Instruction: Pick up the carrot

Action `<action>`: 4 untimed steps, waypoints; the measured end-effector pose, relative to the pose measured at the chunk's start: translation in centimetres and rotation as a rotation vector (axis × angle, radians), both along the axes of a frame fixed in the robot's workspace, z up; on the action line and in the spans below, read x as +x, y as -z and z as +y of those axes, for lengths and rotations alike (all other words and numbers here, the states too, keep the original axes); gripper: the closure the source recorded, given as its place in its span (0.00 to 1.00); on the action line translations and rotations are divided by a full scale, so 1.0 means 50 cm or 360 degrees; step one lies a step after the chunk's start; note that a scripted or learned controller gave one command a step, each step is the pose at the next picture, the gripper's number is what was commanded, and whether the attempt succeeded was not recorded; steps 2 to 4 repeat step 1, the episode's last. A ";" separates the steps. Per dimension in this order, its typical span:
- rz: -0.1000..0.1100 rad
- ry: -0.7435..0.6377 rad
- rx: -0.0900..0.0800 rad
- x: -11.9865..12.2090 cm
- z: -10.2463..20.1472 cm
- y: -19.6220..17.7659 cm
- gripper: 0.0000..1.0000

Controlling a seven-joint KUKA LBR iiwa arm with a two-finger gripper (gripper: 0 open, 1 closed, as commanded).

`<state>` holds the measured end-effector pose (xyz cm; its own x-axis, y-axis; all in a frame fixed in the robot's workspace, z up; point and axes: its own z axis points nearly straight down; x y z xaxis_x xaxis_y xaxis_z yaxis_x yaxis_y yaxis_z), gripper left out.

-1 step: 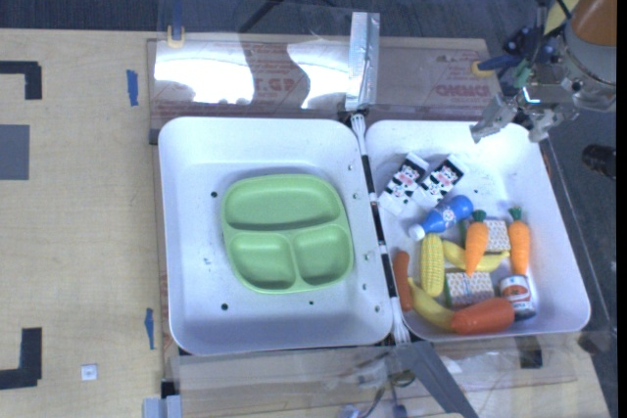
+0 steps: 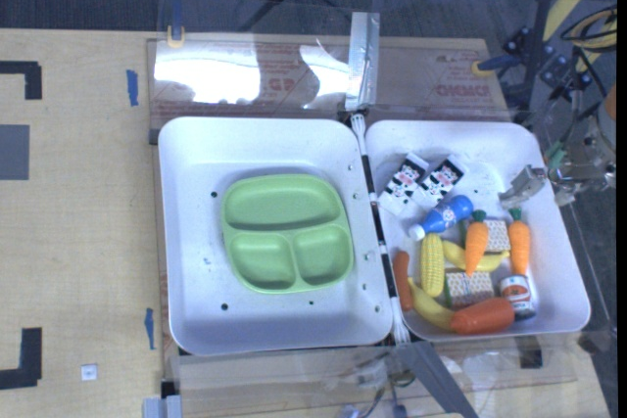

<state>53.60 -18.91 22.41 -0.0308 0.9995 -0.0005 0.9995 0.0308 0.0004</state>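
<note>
Two orange toy carrots with green tops lie in the right bin (image 2: 561, 210). One carrot (image 2: 474, 247) rests across the pile, leaning on a yellow corn cob (image 2: 431, 264). The other carrot (image 2: 518, 248) lies nearer the bin's right wall, pointing toward the front. My gripper (image 2: 522, 185) hangs over the right bin's back right part, just behind and above the right-hand carrot's green top. It holds nothing that I can see.
The right bin also holds two black-and-white cartons (image 2: 419, 179), a blue bottle (image 2: 446, 213), a banana (image 2: 429, 304), a red pepper (image 2: 482, 316), a small jar (image 2: 516, 291) and crackers (image 2: 468, 286). A green divided plate (image 2: 286, 232) sits in the left bin (image 2: 186, 210).
</note>
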 end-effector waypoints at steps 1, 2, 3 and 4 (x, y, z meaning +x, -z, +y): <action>0.0002 0.0006 0.0001 -0.003 -0.069 0.105 0.00; 0.0002 0.0006 0.0001 -0.003 -0.069 0.105 0.00; 0.0002 0.0006 0.0001 -0.003 -0.069 0.105 0.00; 0.0002 0.0006 0.0001 -0.003 -0.069 0.105 0.00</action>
